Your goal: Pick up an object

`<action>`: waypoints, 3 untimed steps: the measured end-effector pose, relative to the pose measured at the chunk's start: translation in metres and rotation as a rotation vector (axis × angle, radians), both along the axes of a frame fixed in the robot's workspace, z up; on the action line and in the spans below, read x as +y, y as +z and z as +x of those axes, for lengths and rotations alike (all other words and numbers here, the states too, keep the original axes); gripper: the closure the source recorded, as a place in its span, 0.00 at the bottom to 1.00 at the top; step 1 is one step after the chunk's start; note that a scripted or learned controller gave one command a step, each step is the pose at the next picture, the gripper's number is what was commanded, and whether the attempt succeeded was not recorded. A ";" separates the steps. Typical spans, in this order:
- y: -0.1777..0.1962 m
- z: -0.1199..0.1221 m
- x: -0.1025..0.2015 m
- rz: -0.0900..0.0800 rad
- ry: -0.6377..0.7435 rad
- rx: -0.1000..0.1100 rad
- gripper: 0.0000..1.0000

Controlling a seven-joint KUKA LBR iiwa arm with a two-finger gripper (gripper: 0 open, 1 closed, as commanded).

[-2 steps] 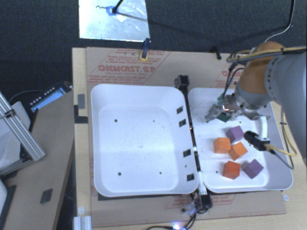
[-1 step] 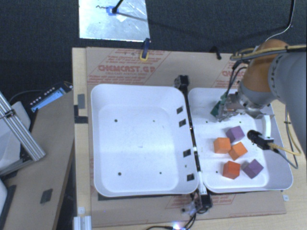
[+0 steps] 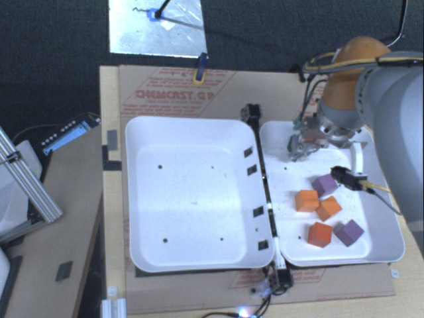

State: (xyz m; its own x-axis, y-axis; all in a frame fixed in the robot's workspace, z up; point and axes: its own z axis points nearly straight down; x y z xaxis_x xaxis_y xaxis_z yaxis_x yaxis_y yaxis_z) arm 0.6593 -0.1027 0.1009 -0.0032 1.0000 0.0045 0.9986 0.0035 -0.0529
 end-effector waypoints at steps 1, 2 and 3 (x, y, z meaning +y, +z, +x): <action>0.000 0.000 0.001 0.008 -0.004 -0.003 0.00; -0.018 -0.037 -0.024 -0.005 -0.005 -0.049 0.00; -0.018 -0.019 0.015 -0.004 -0.001 -0.039 0.00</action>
